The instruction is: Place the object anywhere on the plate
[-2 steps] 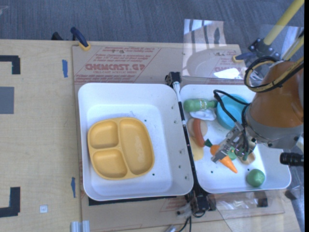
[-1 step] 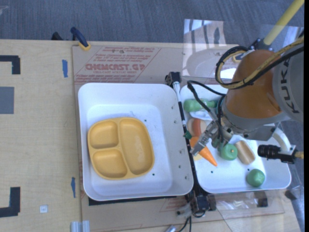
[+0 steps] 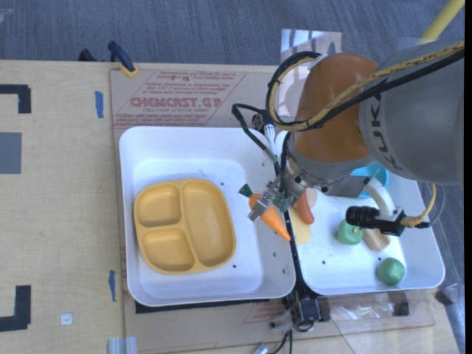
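You've got the carrot (image 3: 276,222) in the closed gripper (image 3: 270,205), long axis slanting; plate (image 3: 184,225) lies directly left.

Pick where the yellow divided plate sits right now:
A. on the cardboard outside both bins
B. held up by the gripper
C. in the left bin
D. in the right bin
C: the yellow plate lies flat on the floor of the left bin, while the gripper is at the divide between the bins with a carrot by it.
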Action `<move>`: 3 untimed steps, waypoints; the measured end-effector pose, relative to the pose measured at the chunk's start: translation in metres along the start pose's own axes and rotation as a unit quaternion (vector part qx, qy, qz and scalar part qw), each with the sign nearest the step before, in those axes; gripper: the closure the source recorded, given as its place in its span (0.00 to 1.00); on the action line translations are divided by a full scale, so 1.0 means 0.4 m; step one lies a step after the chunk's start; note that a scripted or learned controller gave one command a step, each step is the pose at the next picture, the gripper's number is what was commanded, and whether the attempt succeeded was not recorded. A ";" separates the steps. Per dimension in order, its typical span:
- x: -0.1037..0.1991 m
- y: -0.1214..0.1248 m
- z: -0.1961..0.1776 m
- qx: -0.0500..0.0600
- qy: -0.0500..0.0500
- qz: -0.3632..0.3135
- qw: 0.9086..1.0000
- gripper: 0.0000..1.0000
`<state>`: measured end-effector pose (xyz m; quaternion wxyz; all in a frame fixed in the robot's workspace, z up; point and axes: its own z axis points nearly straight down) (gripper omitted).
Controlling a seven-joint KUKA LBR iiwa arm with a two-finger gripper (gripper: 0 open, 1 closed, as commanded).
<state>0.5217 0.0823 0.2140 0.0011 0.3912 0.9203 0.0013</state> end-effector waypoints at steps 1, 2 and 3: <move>-0.005 -0.004 0.000 0.001 0.000 0.002 1.000 0.00; 0.031 -0.117 0.031 0.002 0.001 -0.084 0.996 0.00; 0.118 0.140 0.101 0.001 0.000 0.010 1.000 0.00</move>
